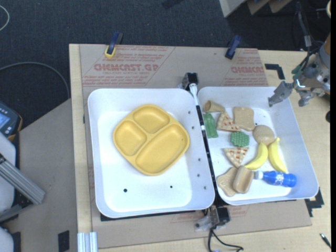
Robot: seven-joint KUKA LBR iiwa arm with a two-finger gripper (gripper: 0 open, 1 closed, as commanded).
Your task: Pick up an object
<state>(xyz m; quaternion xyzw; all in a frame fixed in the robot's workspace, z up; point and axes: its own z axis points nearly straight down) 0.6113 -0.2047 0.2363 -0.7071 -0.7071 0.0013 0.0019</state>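
Cardboard-topped bench [157, 62] on dark carpet [79, 14]

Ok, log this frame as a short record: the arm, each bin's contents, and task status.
arm: gripper over the right bin's far right corner, holding nothing visible
left bin: yellow divided plate
right bin: toy food, including two bananas, blue bottle, pizza slices, green waffle
status: nothing picked up yet
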